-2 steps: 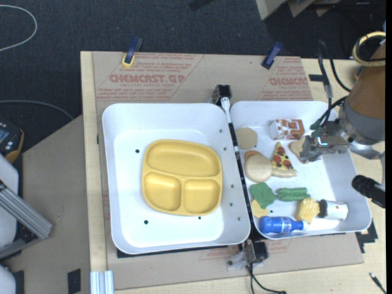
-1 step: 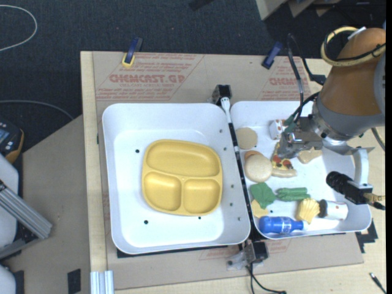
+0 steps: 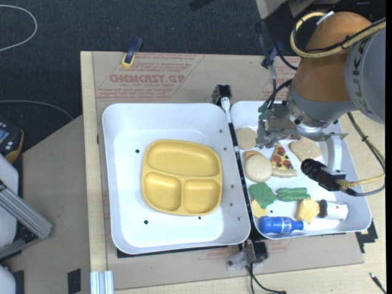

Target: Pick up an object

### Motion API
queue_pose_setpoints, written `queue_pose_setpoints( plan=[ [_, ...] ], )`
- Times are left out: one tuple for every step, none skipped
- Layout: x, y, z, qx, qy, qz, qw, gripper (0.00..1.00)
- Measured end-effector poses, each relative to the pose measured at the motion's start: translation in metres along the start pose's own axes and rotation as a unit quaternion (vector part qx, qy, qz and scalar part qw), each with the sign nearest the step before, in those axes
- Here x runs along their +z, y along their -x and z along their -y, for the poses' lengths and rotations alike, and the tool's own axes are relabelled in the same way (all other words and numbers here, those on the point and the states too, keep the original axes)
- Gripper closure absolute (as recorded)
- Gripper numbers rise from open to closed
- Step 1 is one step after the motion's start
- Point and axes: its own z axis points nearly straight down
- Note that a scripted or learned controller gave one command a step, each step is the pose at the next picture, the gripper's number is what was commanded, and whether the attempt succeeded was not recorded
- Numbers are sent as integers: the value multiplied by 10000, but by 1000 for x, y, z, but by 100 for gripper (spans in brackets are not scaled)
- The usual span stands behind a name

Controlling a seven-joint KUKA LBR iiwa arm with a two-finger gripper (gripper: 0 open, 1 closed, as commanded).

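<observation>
Camera view, nearest: a blue bottle point(image 3: 280, 225) is seen lying at the right bin's point(image 3: 361, 216) front edge
Left bin point(image 3: 122, 164): a yellow divided tray point(image 3: 181, 176) is held
Farther back: a pizza slice toy point(image 3: 282, 160) is seen just beside the pincer point(image 3: 269, 135)
Pincer state: cannot be told

Yellow sectioned tray point(image 3: 182, 177) lies in the left white bin point(image 3: 119, 164) — blue-yellow clamp point(image 3: 131, 52) sits beyond it.

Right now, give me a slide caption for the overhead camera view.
KUKA arm's gripper low over toy food in the right bin; yellow divided tray in the left bin.
</observation>
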Motion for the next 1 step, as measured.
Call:
queue_pose_setpoints(
  plan=[
    [0,-47,-25,9,0,4,10000,100]
  ],
)
